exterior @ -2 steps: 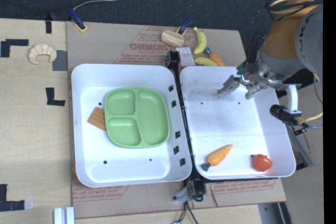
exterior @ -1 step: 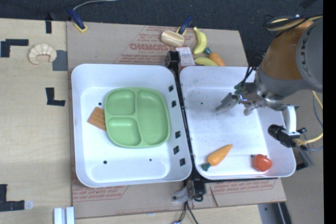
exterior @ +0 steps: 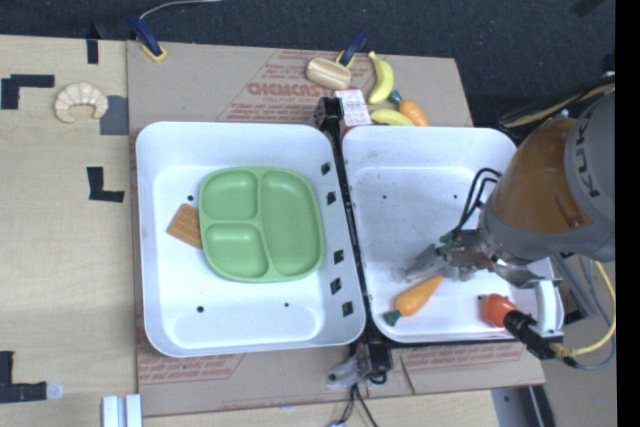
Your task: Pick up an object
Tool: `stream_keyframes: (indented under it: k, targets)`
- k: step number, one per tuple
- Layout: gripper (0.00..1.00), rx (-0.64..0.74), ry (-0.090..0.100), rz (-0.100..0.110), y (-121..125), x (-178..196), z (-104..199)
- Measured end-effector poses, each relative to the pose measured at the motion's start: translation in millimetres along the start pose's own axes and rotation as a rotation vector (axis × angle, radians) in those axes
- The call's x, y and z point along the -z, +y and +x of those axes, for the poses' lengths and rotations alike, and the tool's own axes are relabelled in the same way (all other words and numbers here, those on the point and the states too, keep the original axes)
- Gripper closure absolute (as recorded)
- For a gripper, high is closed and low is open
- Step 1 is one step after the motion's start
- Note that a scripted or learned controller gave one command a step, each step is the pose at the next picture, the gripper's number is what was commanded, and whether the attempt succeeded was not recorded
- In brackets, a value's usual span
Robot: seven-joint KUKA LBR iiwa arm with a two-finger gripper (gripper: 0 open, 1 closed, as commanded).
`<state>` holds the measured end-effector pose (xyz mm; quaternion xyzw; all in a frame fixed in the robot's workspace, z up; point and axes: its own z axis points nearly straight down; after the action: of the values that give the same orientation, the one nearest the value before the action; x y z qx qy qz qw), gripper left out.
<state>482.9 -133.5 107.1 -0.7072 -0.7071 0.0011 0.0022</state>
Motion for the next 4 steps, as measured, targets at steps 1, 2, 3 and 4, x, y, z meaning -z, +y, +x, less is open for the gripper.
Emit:
stream_keyframes:
  k: [1, 2, 3, 4]
  targets:
    - [0.00, -0.002, -0.004, -0.006, 1, -21, 21]
    - [0.00, -0.001, -0.003, -0.005, 24, 69, -40]
    - [0.00, 0.001, -0.003, -0.004, 69, 85, -80]
    - [0.00, 0.002, -0.002, -0.005, 71, 111, -30]
